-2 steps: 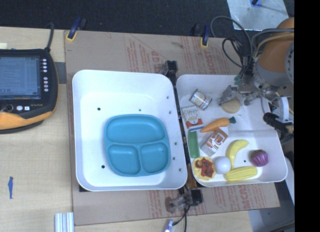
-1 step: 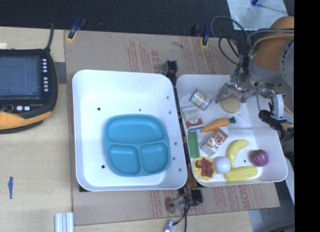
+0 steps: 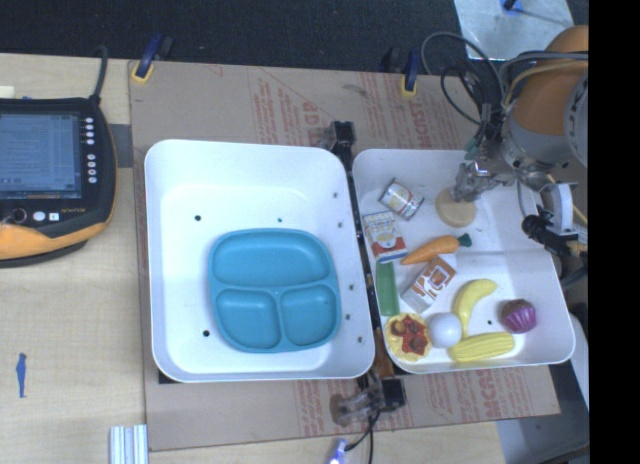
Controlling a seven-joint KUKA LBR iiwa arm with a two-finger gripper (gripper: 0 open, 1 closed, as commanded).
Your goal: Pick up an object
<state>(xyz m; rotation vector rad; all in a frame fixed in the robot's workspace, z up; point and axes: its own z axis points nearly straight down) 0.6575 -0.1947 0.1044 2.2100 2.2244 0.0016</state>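
A tan round disc (image 3: 457, 214) lay near the right bin's (image 3: 560, 282) far edge, and my pincer (image 3: 467, 184) hung right over it, perhaps touching. A carrot (image 3: 432, 249) lay just nearer, a small can (image 3: 399, 198) to the disc's left.

The arm (image 3: 545, 92) runs off the right edge with most of its bulk out of frame, and down at the claw (image 3: 468, 184) the fingers are too small and dark to read, sitting right over the far side of a tan round disc (image 3: 457, 214) and covering part of it. In the right bin (image 3: 560, 282), the labels on the small can (image 3: 399, 199) and the little carton (image 3: 429, 284) are too blurred to make out. Over at the left edge, the tablet (image 3: 45, 177) is sliced off, its screen a pale smear.
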